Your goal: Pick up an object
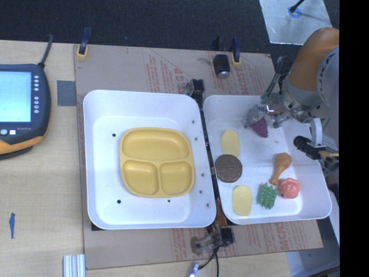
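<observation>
A purple toy piece lies near the far edge of the right bin, toward its middle. The tool sits right over it, at its far side; whether the purple piece is actually between the fingers cannot be told, nor whether the tool is wide or narrow, since the metal parts blur together there. The grey arm with its orange band comes in over the bin's far right corner.

The rest of the right bin's load lies nearer the front. A pale yellow oval piece lies close to the bin's left wall, and just in front of it a round brown disc touches or nearly touches it. A second pale yellow piece lies near the front left corner. Beside it to the right is a green bristly item, then a pinkish-red round item toward the front right. A tan drumstick-shaped piece lies tilted just behind those two, its lower end touching the green one.

The left bin holds a yellow divided tray in its middle, one long compartment at the far side and two smaller ones in front.

Both bins rest on a brown cardboard sheet on the worktop. A teach pendant with a screen lies at the worktop's left edge.
</observation>
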